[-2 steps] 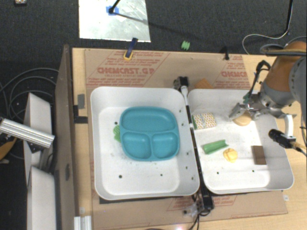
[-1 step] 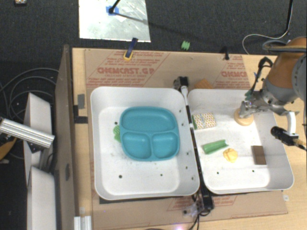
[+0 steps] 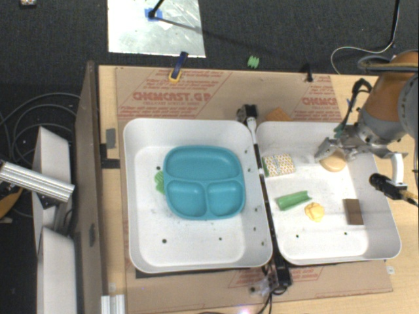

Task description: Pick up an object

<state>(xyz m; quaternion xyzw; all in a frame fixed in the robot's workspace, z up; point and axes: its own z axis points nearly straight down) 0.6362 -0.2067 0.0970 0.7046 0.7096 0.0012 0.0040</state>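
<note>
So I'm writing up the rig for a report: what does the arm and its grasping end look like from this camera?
The arm is grey and rounded, with an orange band above the wrist. A dark cable runs along its left side. The gripper is grey metal with thin angular jaws. Beside it, a white and black fitting juts out below the wrist.
</note>
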